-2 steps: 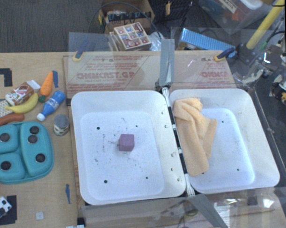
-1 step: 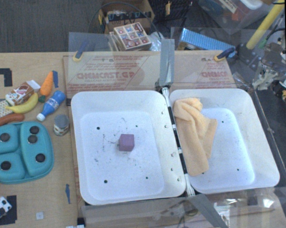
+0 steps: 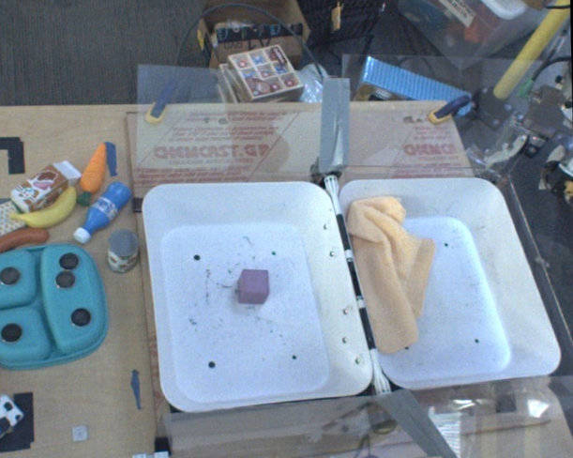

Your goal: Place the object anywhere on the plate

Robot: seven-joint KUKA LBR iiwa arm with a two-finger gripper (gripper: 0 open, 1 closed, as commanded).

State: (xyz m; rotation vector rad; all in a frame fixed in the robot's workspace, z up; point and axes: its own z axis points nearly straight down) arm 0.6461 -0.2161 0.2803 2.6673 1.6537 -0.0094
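Purple block (image 3: 253, 286) mid left bin (image 3: 173, 218).

Of my own body there is little here that I can vouch for. At the upper right of the view, past the far right corner of the table, a cluster of grey metal parts (image 3: 538, 121) sits low behind a clear panel. It is blurred and cut off by the edge of the view. Whether it belongs to me I cannot tell, and no joint, band or wrist can be made out in it, so its pose cannot be read either.
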